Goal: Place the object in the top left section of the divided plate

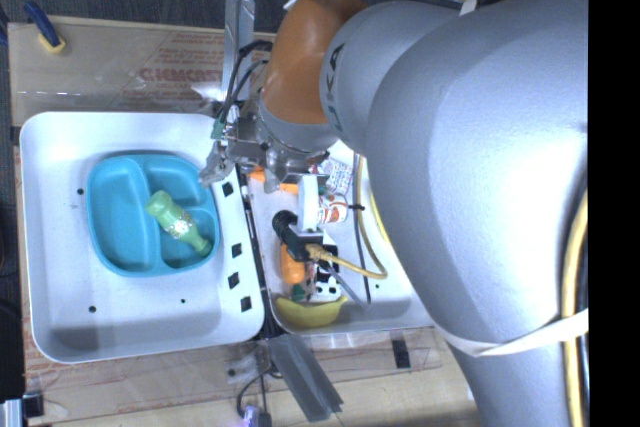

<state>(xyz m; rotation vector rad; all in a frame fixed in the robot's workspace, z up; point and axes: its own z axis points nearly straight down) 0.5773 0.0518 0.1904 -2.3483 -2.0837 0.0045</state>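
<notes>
So, the pale green bottle-shaped plastic object [180,220] is found lying on its side in the blue divided plastic plate [118,215], which is sat in the left white bin [50,245]. The object is tilted diagonally and is draped over the ridge between the two smaller compartments on the plate's right side, with most of it in the lower one. The long compartment on the plate's left isn't touched by it.

The gripper [218,167] is seen right over the wall shared by the two bins, just beside the plate's upper right corner and apart from the green object. Whether it's open or closed honestly can't be made out from this angle, and nothing is seen held in it.

The right white bin [385,290] is mostly covered by the grey arm. A yellow curved piece [305,312], an orange item [292,269] and a white packet with red print [338,187] can be picked out in there, packed close together. A blue-and-yellow clamp [45,27] is spotted on the wooden bench [130,55], far top left.
</notes>
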